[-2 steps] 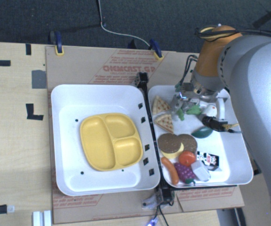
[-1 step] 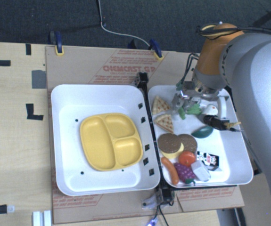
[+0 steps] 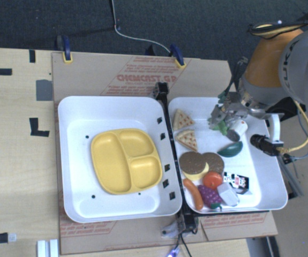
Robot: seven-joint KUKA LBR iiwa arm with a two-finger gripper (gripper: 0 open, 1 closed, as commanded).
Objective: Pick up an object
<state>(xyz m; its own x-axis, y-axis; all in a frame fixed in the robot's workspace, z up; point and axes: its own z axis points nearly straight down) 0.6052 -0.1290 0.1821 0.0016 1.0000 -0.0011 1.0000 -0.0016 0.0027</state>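
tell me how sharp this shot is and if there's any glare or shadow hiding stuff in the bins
Camera view: even, soft lighting, with slight softness overall. The left bin and yellow divided plate read clearly, with no harsh glare on the white plastic. In the right bin the gripper is blurry and cluttered, so its fingers are hard to make out. The small toy foods near the bin's lower edge blend together.

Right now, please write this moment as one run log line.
gripper: low in right bin, upper part | nearest: dark green toy | grasp: not visible | left bin: yellow divided plate
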